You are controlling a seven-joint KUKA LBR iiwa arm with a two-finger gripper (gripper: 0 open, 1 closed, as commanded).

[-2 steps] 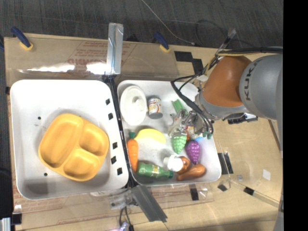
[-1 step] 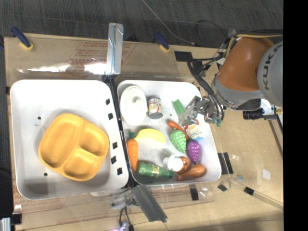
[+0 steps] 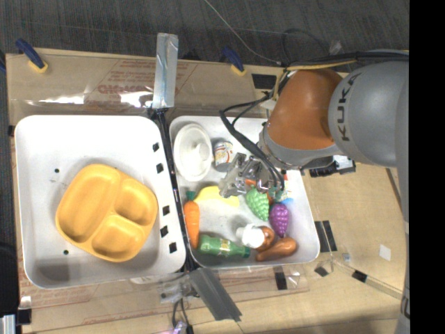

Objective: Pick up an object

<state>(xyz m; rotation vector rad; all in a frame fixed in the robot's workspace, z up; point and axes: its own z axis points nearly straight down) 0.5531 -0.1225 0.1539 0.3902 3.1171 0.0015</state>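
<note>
**Gripper low over the crowded right bin, no object taken yet**

The step in hand looks like the final descent onto a target. The gripper hangs among the toys in the right bin, and whether its fingers are apart or together I cannot tell; the metal parts blur into the clutter beneath. Nothing can be seen held between them.

To do this well, the arm should commit to a single item with free space on two sides. The green grapes lie just below the fingers and the purple grapes just beyond those, the two bunches touching, so a grasp there risks catching both or pushing one aside. The yellow piece just left of the fingers looks freer. The small tin sits just above and left of them, with the white bowl further left. The carrot, green bottle and brown sausage-like toy are further below, along the bin's edges, harder to straddle.

The arm reaches in from the right, its orange band bulking over the bin's upper right corner, wrist pointed steeply downward. The left bin holds a yellow divided plate, well apart from the fingers.
</note>
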